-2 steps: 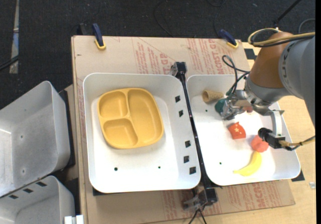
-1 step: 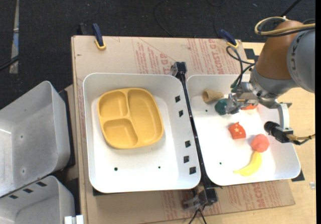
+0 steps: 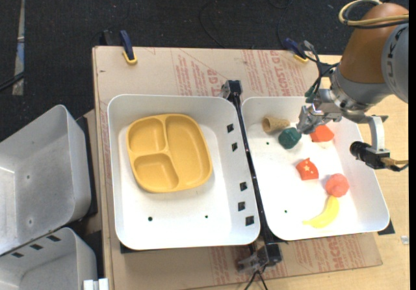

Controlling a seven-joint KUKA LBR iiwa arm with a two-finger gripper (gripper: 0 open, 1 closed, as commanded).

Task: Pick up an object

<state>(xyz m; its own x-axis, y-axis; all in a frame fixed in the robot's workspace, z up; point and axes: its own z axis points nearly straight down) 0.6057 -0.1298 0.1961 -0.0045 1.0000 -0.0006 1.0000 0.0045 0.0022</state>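
Spanning most of the view, brown cardboard-topped desk [image 3: 169, 71], with two shallow white plastic bins side by side on it. Left-hand white bin [image 3: 130, 217] carrying a yellow three-compartment plastic plate [image 3: 169, 152], set toward its upper left. Right-hand white bin [image 3: 364, 214] scattered with small toys. Reaching in from the right over that bin's upper part, grey arm with an orange band [image 3: 367, 48], its metal hand [image 3: 311, 121] low over the toys. Whether the hand was apart or together: could not tell, the tips blurred into clutter.

Among the toys, by size: yellow banana-shaped piece [image 3: 324, 214] near the bin's lower edge; pinkish-red round ball [image 3: 337, 184] just above it; dark green rounded lump [image 3: 289, 138] right at the hand's left side, touching or nearly so, not seen between any tips; orange-red block [image 3: 322, 133] just right of the hand; small red cube with a yellow mark [image 3: 307, 169] lower, toward the middle; tan cone-like piece [image 3: 273, 125] by the bin's upper left.

Likely step: settling on the green lump or the orange-red block. To do it well: centred squarely over one toy, not straddling both; lowered fully before closing; lifted straight, slowly, clear of the tan cone.
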